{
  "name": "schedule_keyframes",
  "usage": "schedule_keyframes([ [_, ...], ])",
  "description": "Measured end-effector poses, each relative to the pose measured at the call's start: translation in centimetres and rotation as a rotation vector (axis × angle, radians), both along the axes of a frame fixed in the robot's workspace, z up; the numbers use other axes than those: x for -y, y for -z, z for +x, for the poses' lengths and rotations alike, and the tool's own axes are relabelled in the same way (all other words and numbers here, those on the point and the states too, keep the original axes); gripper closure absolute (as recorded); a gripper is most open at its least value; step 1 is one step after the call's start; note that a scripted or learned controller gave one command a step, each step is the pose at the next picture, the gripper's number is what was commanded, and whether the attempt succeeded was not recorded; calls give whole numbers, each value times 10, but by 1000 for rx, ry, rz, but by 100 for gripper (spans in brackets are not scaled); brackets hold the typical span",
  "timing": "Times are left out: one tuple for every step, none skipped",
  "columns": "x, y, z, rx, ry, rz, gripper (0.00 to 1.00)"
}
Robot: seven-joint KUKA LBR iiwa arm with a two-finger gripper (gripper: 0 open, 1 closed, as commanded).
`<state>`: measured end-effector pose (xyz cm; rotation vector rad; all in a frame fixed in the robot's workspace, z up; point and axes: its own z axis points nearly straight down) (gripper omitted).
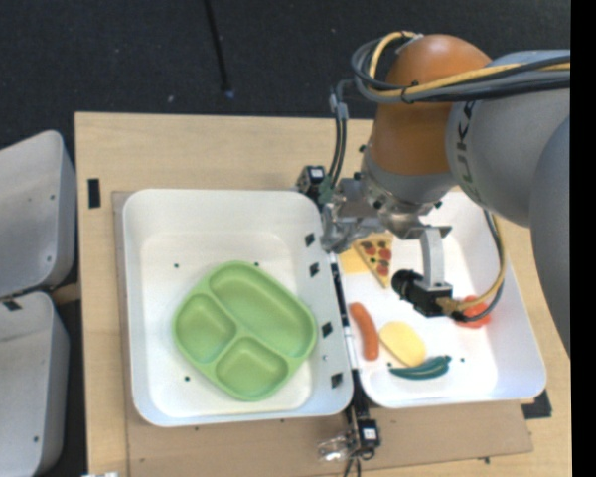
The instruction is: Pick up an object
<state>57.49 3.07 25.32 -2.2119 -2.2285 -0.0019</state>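
My gripper [346,233] hangs low over the upper left corner of the right bin [507,366], under the orange wrist. Just right of it and partly covered by it lies a toy pizza slice [374,256], yellow with red dots. An orange-red sausage [366,329] lies lower down by the bin's left wall. Beside the sausage rests a yellow chunk [402,343], with a dark green pepper [423,368] just below it. I see nothing between the gripper's parts from this angle.
The left bin [149,227] holds a light green divided plate [243,329]. A small orange piece [476,314] lies at the right of the right bin, partly behind the robot's cable. The divider between the bins runs just under the gripper.
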Motion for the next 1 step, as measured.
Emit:
schedule_keyframes([
  [-47,15,-25,-2,1,-1,100],
])
